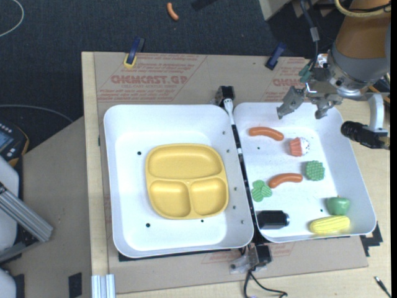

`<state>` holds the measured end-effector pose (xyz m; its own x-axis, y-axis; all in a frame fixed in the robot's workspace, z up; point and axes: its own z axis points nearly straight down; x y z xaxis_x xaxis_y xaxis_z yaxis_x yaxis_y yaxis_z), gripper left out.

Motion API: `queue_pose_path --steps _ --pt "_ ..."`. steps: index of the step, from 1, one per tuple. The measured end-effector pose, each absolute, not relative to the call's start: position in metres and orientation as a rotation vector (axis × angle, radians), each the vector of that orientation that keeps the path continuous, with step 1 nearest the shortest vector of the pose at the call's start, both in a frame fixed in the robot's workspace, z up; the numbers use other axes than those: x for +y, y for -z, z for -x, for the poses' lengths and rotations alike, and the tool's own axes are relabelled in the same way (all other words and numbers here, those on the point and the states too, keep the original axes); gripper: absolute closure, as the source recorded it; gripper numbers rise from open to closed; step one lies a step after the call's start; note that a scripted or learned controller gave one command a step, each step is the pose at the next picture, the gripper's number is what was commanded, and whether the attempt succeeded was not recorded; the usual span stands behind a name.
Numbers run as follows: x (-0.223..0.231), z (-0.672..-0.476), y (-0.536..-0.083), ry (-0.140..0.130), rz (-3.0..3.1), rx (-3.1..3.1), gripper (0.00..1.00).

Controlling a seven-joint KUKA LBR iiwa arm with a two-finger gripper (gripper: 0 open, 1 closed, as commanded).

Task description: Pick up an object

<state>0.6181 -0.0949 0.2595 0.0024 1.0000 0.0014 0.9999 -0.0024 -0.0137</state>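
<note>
Bench (93,166) with two bins. Left bin (124,123) reserved for yellow tray (186,180). Right bin (360,185) stocked with loose toys: sausage (266,133), corn (329,225). Gripper (307,108) poised over far edge, fingers spread, empty.

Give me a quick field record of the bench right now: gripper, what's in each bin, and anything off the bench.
gripper: gripper open, nothing between its fingers, above the far end of the right bin
left bin: left bin holds a yellow divided tray
right bin: two sausages, strawberry piece, two green leafy toys, green pepper, corn cob, black block
off bench: small orange piece on the floor
</note>
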Motion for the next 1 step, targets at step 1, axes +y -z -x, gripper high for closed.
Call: queue_pose_path --steps 1 --pt "-0.0948 -0.6202 -0.2667 -0.001 2.221 -2.221 0.00"
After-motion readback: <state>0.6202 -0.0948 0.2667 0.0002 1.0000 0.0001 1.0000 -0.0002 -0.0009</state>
